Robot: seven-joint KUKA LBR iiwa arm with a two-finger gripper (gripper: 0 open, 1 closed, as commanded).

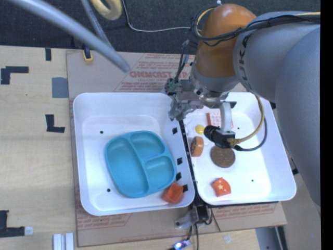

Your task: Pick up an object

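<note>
My gripper hangs below the orange wrist band, over the wall between the two bins at their far end. Nothing is visibly held in it. In the right bin lie a small yellow piece, an orange-brown bun-like item, a brown round disc, a red wedge and a red-and-white item partly hidden by the wrist hardware. The left bin holds a blue divided plate and an orange-red piece at its near right corner.
A black cable loops from the wrist over the right bin. A grey pole crosses the upper left. Both bins rest on a cardboard sheet on the wooden bench.
</note>
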